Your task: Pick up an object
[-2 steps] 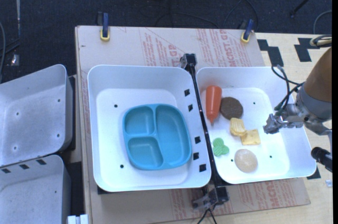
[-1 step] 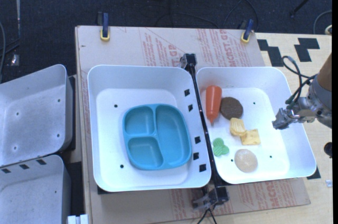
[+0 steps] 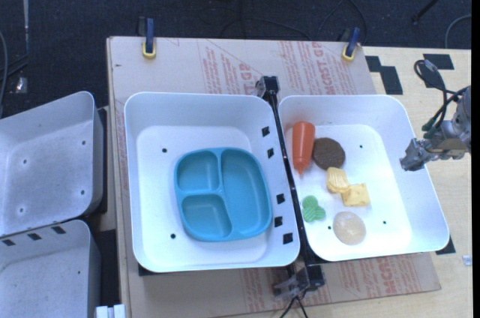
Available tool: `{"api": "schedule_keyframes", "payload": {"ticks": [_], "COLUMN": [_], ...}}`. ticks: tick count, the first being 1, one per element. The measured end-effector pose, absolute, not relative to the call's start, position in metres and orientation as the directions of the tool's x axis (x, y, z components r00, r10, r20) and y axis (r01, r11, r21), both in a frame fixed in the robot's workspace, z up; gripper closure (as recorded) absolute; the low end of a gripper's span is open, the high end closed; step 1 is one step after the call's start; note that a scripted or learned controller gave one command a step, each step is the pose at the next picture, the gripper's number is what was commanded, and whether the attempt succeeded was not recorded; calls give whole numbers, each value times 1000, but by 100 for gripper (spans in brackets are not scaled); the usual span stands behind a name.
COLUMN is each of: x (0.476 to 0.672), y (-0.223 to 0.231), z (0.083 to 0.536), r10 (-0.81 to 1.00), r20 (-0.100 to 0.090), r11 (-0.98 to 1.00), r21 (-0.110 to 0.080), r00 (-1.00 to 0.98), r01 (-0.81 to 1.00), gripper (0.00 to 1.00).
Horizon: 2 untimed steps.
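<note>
Grey claw (image 3: pixel 413 157) hovers over the right bin's (image 3: pixel 420 196) right rim.

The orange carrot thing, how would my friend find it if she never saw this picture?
Look in the right-hand white bin, at its left side by the divider. The carrot lies at the top of the little food pile, left of the brown patty. It is the only long, orange piece; the others are round, yellow or green.
</note>
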<state>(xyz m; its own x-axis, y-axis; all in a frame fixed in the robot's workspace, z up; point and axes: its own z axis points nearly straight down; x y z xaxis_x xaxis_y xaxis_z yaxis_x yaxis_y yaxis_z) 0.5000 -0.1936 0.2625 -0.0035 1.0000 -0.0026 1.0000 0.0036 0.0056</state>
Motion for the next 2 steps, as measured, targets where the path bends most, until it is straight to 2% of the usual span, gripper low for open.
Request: {"api": "schedule_keyframes", "payload": {"ticks": [1, 2], "x": [512, 516], "y": [-138, -84], "z": [267, 249], "r10": [1000, 1000], "r20": [1, 1], "r11": [8, 8], "r21": [2, -1], "r00": [-8, -8], "r01": [1000, 1000], "gripper": [100, 100]}}
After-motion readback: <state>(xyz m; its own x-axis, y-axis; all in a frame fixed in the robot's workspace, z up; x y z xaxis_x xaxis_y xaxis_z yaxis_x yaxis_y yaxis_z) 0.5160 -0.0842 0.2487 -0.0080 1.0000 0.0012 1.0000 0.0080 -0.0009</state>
